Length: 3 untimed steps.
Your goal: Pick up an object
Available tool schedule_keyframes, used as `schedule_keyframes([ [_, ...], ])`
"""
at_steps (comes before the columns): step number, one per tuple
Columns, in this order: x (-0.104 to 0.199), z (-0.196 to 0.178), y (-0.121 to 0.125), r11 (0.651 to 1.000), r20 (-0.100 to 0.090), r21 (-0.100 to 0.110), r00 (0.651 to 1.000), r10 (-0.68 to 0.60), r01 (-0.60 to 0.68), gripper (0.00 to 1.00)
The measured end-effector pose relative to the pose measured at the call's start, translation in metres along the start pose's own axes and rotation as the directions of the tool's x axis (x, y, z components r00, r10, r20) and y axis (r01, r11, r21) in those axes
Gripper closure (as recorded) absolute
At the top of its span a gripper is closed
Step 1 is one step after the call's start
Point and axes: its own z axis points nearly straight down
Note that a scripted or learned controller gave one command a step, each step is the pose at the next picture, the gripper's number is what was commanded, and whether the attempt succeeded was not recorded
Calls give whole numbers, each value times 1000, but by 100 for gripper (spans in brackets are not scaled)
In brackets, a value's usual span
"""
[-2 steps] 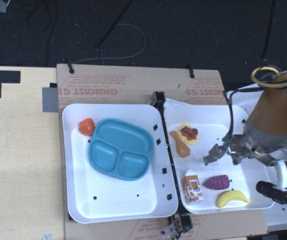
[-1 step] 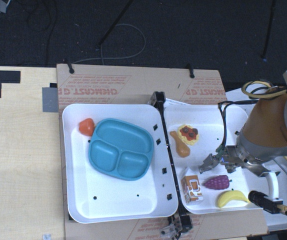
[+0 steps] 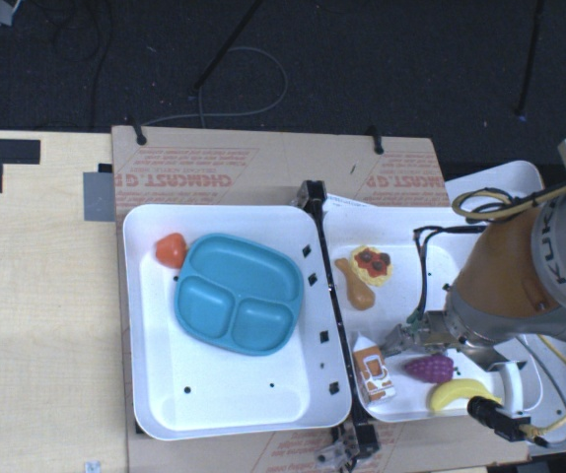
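Pincer point(image 3: 408, 337) is down in your right white bin point(image 3: 401, 414), hovering just left of the purple grape-bunch toy point(image 3: 429, 369), and honestly you can't tell how it's set. Yellow plastic banana point(image 3: 458, 395) lies just below the grapes. Left white bin point(image 3: 226, 402) holds a blue divided plate point(image 3: 238, 293) and an orange-red ball point(image 3: 171, 250).

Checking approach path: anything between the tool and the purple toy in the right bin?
Nothing visible. The tool sits just left of and above the purple toy. The yellow banana lies beyond it, the orange-white carton to its left.
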Motion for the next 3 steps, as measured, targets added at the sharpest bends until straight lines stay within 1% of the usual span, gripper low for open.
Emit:
schedule_keyframes([
  [1, -2, -12, 1, 1000, 0, -2, 1000, 7, -7, 100],
  [2, -3, -74, 6, 1000, 3, -11, 1000, -1, 1, 100],
  [3, -10, -129, 14, 1000, 3, -11, 1000, -1, 1, 100],
])
